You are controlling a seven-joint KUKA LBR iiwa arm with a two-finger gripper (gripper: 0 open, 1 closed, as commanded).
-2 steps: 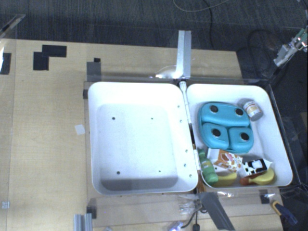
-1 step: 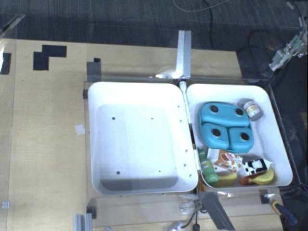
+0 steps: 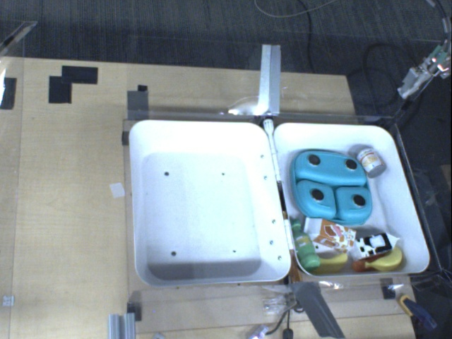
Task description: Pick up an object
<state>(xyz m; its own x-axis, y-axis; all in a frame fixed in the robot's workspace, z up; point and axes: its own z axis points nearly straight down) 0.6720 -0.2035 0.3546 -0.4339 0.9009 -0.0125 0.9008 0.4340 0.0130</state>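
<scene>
A: Logging pick candidates. Taking the teal four-humped plastic block (image 3: 330, 186) in the right bin (image 3: 409, 189) as landmark. Seen around it?

B: Touching its upper right corner: a small silver tin (image 3: 369, 160), tipped on its side. Just below its lower edge: a printed carton (image 3: 332, 235), lying flat. Below its lower left corner, hard against the bin's left wall: a green bottle-shaped toy (image 3: 305, 249). Further below and to the right: a black-and-white patterned piece (image 3: 374, 244) and a yellow banana-like toy (image 3: 387, 261), close against the bin's near wall.

A: Why so bunched?

B: Reads as a loose heap, not a deliberate layout, with the small pieces crowding one another below the block. Judged, not measured. Leaves little room to reach in among them.

A: End effector?

B: Possibly the pale metallic piece, taken for the gripper (image 3: 422, 76), well above and right of the block, outside the bin. Released or clenched: cannot tell. Nothing seen in its grasp.

A: Best target?

B: Likely the tin. Sits free on its far side, only leaning on the block. Risk of rolling on contact. Block itself judged too broad for a pinch.

A: Status?

B: Pick not yet begun.
</scene>
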